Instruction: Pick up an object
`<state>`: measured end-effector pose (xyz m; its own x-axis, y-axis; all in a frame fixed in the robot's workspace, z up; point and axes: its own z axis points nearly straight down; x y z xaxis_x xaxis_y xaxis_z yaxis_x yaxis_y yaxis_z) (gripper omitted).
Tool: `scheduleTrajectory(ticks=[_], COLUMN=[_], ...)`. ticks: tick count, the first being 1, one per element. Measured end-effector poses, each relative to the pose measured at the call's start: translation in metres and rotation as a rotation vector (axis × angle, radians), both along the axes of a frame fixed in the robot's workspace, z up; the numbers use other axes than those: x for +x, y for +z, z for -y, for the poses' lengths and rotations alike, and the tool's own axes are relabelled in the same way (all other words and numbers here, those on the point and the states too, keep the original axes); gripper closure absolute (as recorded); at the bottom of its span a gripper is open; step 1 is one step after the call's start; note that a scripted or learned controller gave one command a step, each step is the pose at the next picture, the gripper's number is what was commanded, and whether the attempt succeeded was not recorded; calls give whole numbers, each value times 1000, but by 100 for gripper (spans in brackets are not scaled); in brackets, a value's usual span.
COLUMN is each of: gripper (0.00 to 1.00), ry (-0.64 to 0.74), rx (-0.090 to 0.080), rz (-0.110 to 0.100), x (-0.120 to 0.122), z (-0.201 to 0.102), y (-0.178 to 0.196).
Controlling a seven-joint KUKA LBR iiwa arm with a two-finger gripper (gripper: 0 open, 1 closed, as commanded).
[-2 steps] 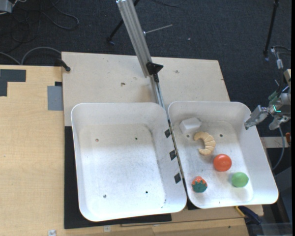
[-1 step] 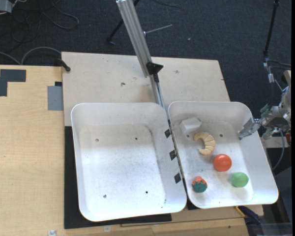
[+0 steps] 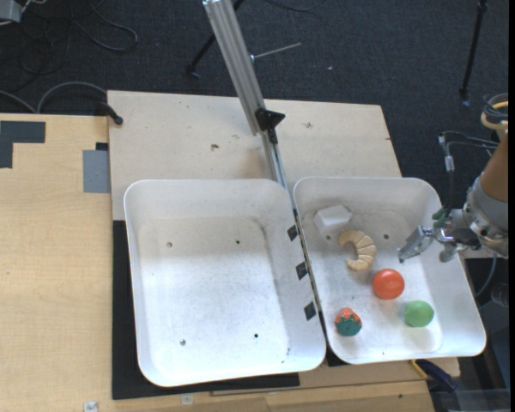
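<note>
1. Camera view looks down at a slant on two shallow white bins that stand side by side on a pale wooden board: the left bin and the right bin.
2. On the floor of the right bin lie five small things. A white block is nearest to the far wall, and just in front of it lies a beige curved piece, shaped like a croissant.
3. An orange-red ball lies close to the curved piece, on the near side of it. A green ball lies near the orange-red one, more to the right and nearer to the front.
4. A small object coloured green and red lies near the front of the right bin, close to the wall that divides the two bins.
5. The arm comes in from the right edge of the view. Its gripper is over the right side of the right bin, above and to the right of the orange-red ball, apart from it.
6. I see no thing between the fingers. If the pincer is released or clenched, I cannot tell, because the tip is too small and dark.
7. A grey metal bar leans from the far side down to the place where the two bins meet.
</note>
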<state>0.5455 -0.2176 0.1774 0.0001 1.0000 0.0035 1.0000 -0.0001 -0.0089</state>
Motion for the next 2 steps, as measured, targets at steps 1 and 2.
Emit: scheduleTrajectory(ticks=[1, 2], gripper=[0, 100], ry=[-1, -7], rx=[0, -2], rz=[1, 5], x=[6, 7], z=[-4, -2], y=[-61, -47])
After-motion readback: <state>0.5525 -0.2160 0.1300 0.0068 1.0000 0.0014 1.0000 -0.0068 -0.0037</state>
